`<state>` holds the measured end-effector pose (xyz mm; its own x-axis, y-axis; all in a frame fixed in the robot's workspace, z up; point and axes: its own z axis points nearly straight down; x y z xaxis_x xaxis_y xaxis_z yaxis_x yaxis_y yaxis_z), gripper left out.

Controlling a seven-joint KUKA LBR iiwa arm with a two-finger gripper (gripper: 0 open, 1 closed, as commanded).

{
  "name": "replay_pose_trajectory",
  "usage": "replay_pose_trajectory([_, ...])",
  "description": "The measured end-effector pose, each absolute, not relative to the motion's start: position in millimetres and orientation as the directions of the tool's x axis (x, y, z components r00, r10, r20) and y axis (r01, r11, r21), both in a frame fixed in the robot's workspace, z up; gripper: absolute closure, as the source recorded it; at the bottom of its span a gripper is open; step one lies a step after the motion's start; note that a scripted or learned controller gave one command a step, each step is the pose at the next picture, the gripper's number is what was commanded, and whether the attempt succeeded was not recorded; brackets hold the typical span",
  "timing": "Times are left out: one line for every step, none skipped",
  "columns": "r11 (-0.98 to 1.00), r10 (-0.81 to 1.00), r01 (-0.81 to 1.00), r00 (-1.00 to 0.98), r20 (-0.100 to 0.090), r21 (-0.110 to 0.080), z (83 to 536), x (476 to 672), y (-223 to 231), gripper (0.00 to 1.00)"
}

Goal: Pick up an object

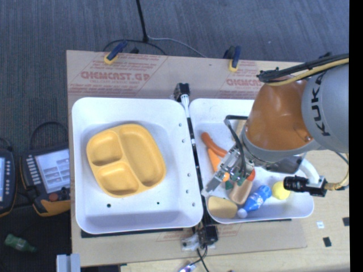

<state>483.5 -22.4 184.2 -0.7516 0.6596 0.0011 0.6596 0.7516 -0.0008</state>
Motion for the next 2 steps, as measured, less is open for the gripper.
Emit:
replay_pose_trajectory([0.91, 0.415, 0.415, -0.91, 0.0, 0.0, 184.2, 487.8, 19.0, 0.0])
replay_pose_trajectory([0.992, 0.123, 0.123, -0.992, -0.001, 0.001, 184.3, 526.0, 63.6, 0.0])
